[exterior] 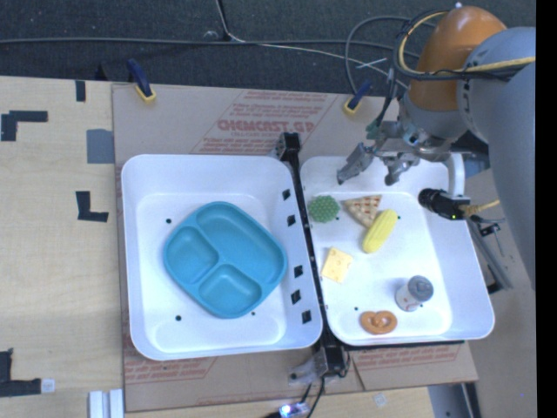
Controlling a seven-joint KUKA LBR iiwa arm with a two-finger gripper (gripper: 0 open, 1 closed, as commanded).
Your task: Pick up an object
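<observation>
Nearest me, in the front edge of the right bin (452,312), I see a small brown pretzel (378,322), twisted and glossy like moulded plastic. Just behind it toward the bin's right side stands a short grey cylinder (415,292) with a metallic look. A flat pale yellow wedge of cheese (337,265) lies near the bin's left wall. Further back, a smooth yellow corn cob (379,231) lies at a slant in the middle, with a tan triangular waffle piece (362,207), its face gridded, just beside its upper end. A round, bumpy green piece (324,208) sits by the left wall, close to the waffle piece.

In the left bin (139,233) lies a blue plastic tray (224,258), a rounded shape with three shallow compartments, turned at an angle near the bin's centre.

Both bins are shallow white plastic and rest on a brown cardboard sheet (252,124) on the pale wooden desk (52,259).

The gripper (374,171) hangs over the back edge of the right bin; I see its jaws spread wide, the two dark grey fingers (352,164) splayed apart with nothing between them. It sits above and apart from the waffle piece and corn cob.
</observation>
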